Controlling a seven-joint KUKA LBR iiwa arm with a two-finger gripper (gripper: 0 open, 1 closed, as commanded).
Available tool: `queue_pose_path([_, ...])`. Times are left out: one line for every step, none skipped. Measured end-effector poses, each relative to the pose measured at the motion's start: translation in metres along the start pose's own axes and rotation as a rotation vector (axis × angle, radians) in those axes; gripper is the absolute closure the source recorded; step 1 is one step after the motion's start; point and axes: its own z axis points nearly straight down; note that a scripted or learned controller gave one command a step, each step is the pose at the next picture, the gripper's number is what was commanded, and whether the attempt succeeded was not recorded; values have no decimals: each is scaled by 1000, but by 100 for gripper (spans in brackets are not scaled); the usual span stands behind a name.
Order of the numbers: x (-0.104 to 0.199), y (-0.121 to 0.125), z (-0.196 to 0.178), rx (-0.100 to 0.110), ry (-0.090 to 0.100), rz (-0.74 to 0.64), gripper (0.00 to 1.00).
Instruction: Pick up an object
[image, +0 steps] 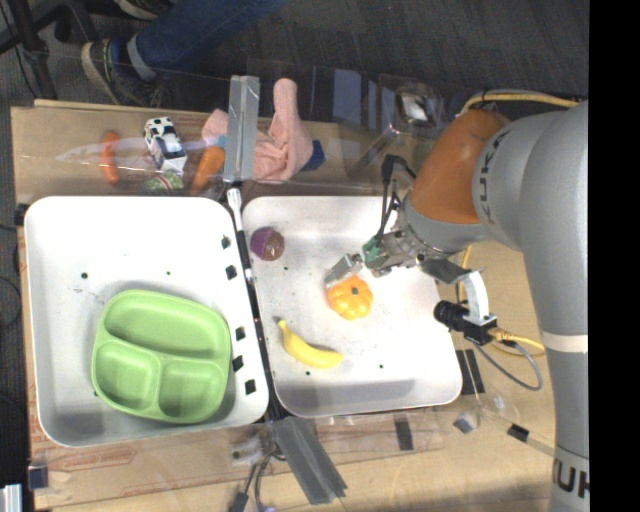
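The right bin (420, 375) holds three objects. An orange pumpkin-like toy (350, 299) lies near its middle, a yellow banana (308, 349) lies toward the front left, and a small purple ball (266, 243) rests by the back left wall. My gripper (352, 266) hangs low over the bin, right at the far upper edge of the orange toy, seemingly touching it. The grey arm with its orange band (455, 175) reaches in from the right.
The left bin (60, 250) carries a green divided plate (160, 355). Behind the bins lie a pink cloth (275, 135), an orange carrot-like toy (207, 167) and small toys (160, 140). A black cable fitting (460, 315) sits by the right bin's right wall.
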Motion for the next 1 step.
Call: queue_pose_path([-12,-40,61,2,1,-14,0])
